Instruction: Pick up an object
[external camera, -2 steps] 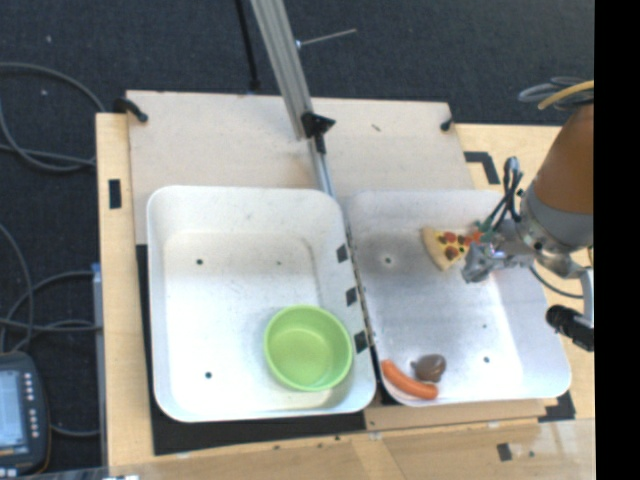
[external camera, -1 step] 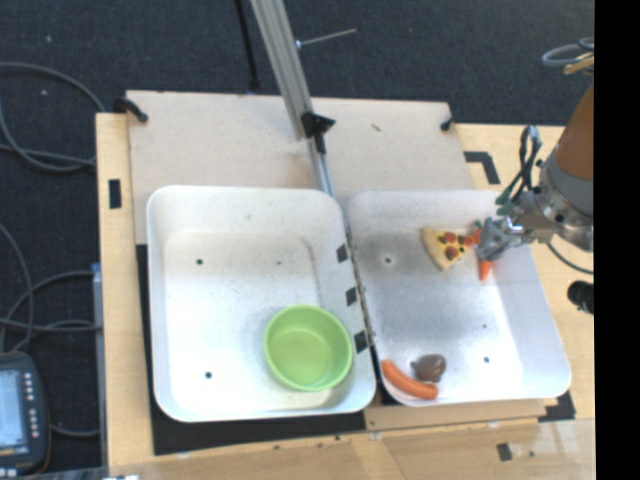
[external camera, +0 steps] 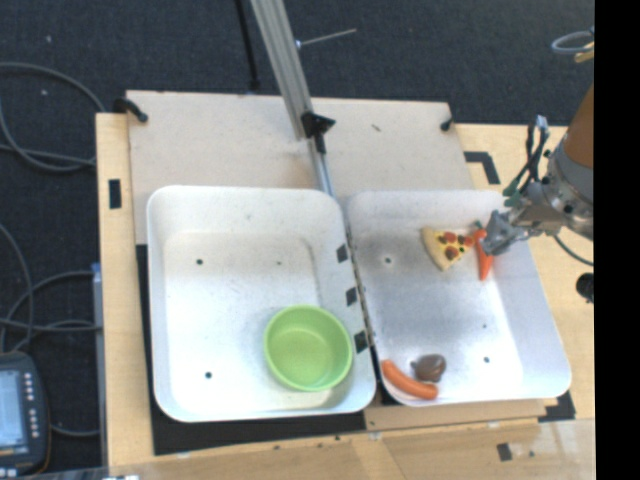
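Pizza slice (external camera: 444, 247) — just left of gripper (external camera: 493, 239)

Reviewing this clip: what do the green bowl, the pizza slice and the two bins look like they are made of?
The green bowl looks like moulded plastic: one even lime colour, smooth matte walls. The pizza slice seems a toy, plastic or rubber, with flat tan and red patches; the view is too coarse to be sure. Both bins, left and right, look like thin white plastic with rounded corners and a dull, speckled finish.

- No text, label, brand or number can be read anywhere.
- The small device (external camera: 20, 413) at 8 o'clock has a screen, too blurred to read.
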`<state>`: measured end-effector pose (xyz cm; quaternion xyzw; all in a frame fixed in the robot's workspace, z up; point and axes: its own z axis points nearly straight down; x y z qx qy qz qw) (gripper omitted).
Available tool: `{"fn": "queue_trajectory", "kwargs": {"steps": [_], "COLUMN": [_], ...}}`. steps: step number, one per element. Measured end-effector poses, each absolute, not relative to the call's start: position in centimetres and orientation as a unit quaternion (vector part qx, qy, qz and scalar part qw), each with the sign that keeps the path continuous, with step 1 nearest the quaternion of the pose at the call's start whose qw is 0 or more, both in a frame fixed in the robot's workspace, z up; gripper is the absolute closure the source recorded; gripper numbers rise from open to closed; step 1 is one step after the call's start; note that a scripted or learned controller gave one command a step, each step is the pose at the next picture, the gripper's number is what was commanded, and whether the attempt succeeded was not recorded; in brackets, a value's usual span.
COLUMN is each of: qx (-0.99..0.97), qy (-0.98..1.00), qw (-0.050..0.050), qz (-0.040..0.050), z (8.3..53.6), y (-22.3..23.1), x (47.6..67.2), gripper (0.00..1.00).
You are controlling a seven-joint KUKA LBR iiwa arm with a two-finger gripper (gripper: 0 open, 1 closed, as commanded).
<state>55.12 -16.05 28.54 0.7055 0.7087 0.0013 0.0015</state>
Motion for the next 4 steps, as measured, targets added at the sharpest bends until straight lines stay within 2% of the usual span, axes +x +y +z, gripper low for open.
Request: {"fn": "queue_trajectory", "kwargs": {"steps": [3, 4], "qx": [0.705, 0.705], "qy": [0.710, 0.709], "qw": [0.000, 0.000], "qz": [0.0002, -0.0002], "z": [25.7, 23.9], "y": [0.3, 4.9], "x": [54.1, 53.0], "gripper": [1.00, 1.00]}}
